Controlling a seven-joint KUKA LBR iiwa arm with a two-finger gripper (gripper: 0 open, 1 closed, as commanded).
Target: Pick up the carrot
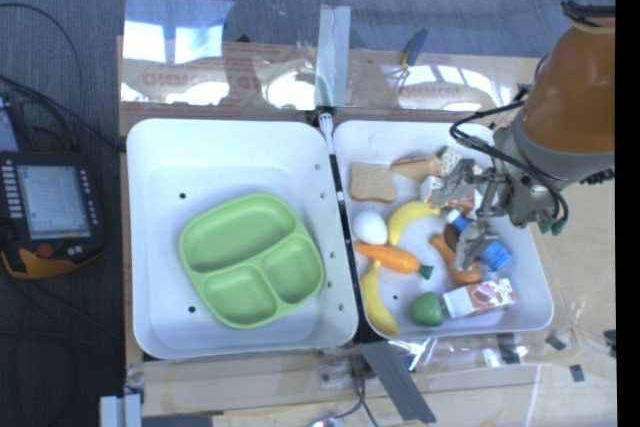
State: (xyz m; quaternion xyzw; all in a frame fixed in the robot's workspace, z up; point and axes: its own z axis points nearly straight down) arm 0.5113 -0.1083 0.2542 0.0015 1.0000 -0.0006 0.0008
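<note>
orange carrot with green tip (388,259) lying flat in right white bin (540,310), left of and below 2-finger gripper (478,233), apart from it | gripper low among food items, finger spread hidden, cannot tell | white egg (370,228) touching carrot's left end | yellow banana (410,218) between carrot and gripper

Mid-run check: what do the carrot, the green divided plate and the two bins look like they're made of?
Carrot: probably moulded plastic toy food; even orange colour, smooth skin, small green stub at one end. Green divided plate: likely matte plastic; one flat colour, rounded moulded compartments, soft sheen. Bins: seemingly thin, smooth white plastic with rounded corners and faint glare; sheet metal can't be ruled out.
</note>
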